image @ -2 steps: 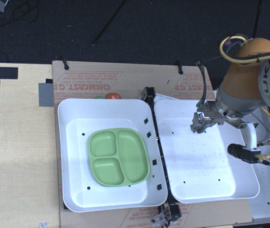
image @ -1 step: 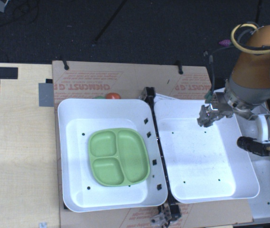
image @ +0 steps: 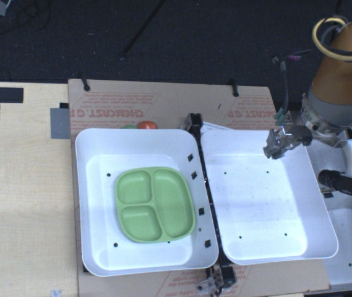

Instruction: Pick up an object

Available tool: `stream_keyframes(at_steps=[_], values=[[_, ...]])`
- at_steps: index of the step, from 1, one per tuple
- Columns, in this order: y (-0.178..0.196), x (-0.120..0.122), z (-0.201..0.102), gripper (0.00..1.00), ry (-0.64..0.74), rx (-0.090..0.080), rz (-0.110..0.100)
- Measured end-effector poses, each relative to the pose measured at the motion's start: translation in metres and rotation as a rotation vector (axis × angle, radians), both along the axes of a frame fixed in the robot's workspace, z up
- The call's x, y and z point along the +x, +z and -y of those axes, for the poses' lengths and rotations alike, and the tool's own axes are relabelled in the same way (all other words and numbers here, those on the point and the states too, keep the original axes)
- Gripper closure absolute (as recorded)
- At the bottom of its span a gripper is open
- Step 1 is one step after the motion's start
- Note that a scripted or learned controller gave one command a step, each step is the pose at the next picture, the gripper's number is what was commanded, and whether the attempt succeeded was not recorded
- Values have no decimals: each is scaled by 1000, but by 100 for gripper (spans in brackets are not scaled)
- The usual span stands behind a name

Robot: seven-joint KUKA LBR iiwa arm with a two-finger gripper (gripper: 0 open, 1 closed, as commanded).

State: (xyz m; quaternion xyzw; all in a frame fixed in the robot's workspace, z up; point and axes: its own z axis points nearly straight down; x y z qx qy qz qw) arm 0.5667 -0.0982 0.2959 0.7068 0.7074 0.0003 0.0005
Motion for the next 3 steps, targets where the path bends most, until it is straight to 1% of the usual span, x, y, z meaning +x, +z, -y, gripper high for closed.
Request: stream_keyframes(at_steps=[1, 2, 3], values=[[-8, 8, -55, 100, 3, 2, -5], [-35, 15, -100, 100, 3, 2, -7], [-61, 15, -151, 100, 2, 2, -8]])
